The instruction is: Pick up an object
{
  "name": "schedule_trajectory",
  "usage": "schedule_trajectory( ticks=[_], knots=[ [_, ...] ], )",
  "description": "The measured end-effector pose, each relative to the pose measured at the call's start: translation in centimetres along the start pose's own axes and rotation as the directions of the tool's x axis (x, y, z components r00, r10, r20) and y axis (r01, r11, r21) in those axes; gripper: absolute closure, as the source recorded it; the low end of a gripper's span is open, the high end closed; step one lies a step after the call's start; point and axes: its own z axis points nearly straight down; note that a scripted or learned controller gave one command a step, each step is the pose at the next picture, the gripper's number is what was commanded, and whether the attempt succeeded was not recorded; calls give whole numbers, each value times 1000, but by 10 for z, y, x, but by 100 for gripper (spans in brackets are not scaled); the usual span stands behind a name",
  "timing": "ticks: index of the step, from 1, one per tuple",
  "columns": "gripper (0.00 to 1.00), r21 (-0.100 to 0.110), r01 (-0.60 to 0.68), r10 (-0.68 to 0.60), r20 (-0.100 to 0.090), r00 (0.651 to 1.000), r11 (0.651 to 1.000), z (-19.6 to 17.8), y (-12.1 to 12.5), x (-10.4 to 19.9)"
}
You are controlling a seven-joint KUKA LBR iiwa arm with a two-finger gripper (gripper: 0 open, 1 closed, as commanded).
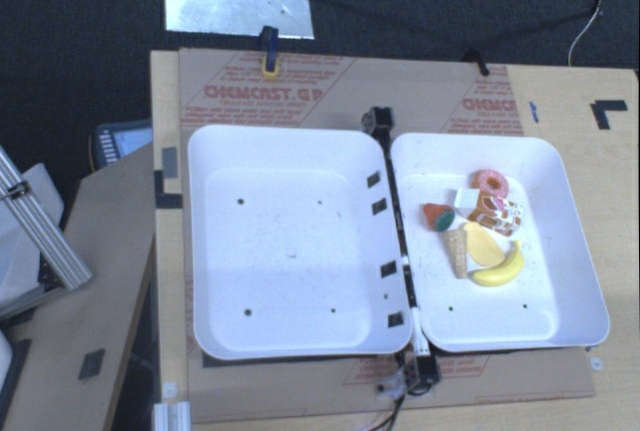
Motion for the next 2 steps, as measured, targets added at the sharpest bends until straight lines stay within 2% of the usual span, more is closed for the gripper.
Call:
schedule_trajectory(
  ticks=[1,2],
  knots=[
    [0,1,1,-1,-1,1000,1000,1,0,0],
    [100,-4,6,-6,2,1000,1000,-12,1,1]
  ],
)
